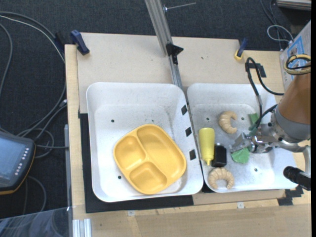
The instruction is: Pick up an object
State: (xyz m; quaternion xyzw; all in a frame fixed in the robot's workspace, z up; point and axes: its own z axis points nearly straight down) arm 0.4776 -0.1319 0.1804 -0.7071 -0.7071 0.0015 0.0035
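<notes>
Robotics lab, not a kitchen; plywood counter (128, 53) on dark carpet (29, 4) with loose cables (19, 73) trailing across the floor; blue clamps (79, 42) at the counter's back corners; aluminium rail (157, 14) running up over the two white bins (98, 95); handheld control pendant (14, 159) lying at the left edge; toy food in the bins, like the plastic croissant (228, 121); grey-and-orange industrial arm (294, 107) with cabling at the right.
</notes>
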